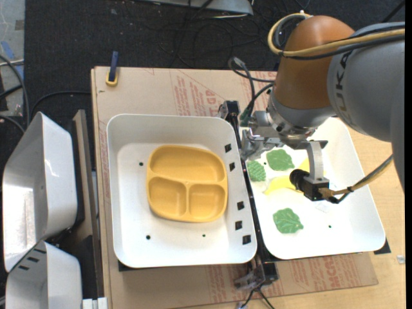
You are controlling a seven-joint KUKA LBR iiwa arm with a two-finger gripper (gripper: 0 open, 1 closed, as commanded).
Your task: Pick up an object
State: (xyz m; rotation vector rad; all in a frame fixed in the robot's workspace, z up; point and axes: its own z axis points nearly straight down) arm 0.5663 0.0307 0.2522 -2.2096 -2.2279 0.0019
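"KUKA" lettering on arm (360, 82)

Grey arm (373, 63), orange band (309, 44), yellow cable (335, 44).

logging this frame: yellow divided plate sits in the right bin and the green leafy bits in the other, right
Not quite. The camera view shows the yellow divided plate in the left bin, not the right. The green leafy bits do lie in the other bin.

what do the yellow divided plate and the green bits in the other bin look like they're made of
Yellow divided plate: likely moulded plastic, matte and evenly coloured, with rounded compartment ridges. Green pieces: seemingly soft plastic or rubber toy leaves, with bumpy texture and irregular edges, though too small to be sure. White bins: smooth, slightly glossy plastic by the look.
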